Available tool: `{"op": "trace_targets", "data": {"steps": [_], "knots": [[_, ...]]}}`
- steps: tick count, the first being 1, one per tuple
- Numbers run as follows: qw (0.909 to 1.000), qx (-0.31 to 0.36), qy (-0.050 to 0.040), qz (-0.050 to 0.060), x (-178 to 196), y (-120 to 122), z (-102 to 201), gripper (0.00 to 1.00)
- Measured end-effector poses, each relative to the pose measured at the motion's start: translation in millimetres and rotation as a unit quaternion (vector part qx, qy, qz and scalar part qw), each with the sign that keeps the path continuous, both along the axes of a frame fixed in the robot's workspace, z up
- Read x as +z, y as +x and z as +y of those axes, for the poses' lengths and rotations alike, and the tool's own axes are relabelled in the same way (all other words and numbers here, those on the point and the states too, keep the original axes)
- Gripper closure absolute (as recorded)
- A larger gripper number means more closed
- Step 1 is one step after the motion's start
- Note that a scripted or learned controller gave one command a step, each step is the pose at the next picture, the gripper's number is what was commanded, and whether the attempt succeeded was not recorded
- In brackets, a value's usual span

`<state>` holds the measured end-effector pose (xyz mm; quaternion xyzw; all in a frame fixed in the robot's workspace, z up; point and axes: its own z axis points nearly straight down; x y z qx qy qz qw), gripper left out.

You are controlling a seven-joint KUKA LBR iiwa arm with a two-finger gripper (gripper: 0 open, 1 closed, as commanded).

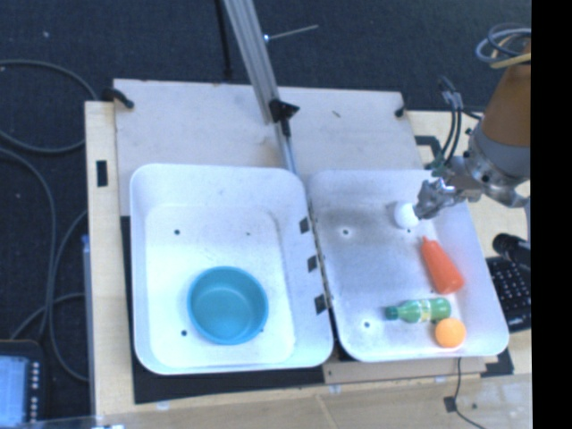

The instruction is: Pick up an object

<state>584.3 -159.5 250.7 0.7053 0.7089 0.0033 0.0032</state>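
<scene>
No brand, label or lettering can be read on anything here. The gripper [427, 200] hangs over the upper right part of the right bin [357, 239], just beside a small white ball [406, 213]; its tip looks to touch or overlap the ball, and whether the claw is wide, narrow or clasping it cannot be told. Below lies a smooth orange carrot-shaped piece [441, 264], tapered and tilted, then a green bottle [418, 310] on its side, glossy with a paler middle band, and a round orange ball [450, 332] near the lower right corner. The left bin [161, 195], matte speckled white plastic with rounded corners, holds a round blue bowl [228, 305]
</scene>
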Motion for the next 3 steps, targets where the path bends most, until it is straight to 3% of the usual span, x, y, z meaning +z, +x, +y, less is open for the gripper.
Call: {"op": "trace_targets", "data": {"steps": [1,3], "knots": [[1.0,0.001,-0.0001,0.001,55,1,-1,1.0],[1.0,0.002,0.0011,0.005,55,-27,101,1.0]]}}
